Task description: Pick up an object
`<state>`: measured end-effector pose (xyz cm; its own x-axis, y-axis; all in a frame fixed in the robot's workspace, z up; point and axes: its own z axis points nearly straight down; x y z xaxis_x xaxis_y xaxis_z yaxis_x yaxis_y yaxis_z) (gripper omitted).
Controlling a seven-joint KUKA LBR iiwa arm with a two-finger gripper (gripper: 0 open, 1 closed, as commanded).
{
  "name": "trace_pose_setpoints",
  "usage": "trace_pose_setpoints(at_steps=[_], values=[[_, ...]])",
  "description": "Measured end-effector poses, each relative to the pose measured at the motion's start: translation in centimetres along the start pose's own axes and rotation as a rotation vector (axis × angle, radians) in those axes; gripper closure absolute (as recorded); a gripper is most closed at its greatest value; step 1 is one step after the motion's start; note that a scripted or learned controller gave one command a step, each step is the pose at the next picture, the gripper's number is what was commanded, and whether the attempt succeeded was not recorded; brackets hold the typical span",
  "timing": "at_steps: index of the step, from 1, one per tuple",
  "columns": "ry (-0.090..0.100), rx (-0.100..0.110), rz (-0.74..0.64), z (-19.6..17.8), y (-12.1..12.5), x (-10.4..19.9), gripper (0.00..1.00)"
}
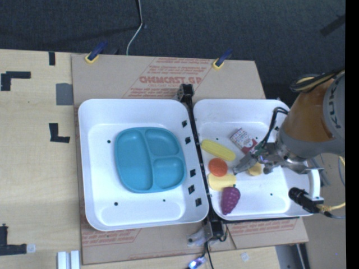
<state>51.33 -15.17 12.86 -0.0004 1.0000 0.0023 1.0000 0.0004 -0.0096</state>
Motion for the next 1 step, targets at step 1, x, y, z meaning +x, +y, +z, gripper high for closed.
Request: trace_pose_setpoints(at_steps=[1], values=[[-0.002,-0.008,0.001,4.53,0.06,0.02,0.0]])
